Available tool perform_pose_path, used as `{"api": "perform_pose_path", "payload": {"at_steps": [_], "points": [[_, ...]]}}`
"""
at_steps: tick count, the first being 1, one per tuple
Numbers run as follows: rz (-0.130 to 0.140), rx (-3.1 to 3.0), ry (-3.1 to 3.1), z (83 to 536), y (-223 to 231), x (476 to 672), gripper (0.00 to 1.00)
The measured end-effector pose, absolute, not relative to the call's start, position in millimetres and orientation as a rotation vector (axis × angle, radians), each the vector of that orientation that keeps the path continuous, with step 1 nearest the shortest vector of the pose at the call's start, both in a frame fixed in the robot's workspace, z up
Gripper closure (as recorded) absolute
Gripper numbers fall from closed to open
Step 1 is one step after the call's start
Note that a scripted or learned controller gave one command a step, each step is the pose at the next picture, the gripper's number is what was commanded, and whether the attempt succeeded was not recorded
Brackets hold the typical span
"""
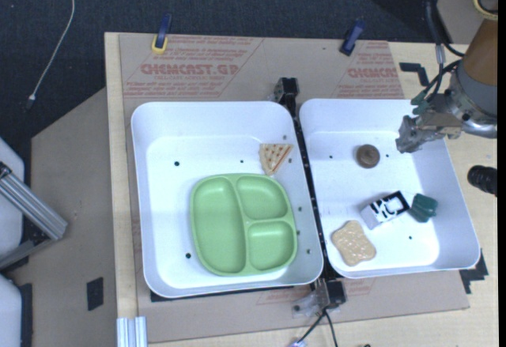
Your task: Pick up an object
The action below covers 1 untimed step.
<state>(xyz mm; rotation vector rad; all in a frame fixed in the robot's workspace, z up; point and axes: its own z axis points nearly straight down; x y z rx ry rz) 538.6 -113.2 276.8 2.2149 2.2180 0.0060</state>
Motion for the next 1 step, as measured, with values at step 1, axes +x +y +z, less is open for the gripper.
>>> {"api": "perform_pose_path", "payload": {"at_steps": [1], "points": [[0.004, 2.214, 2.226, 276.9, -66.1, 550.1, 1.0]]}}
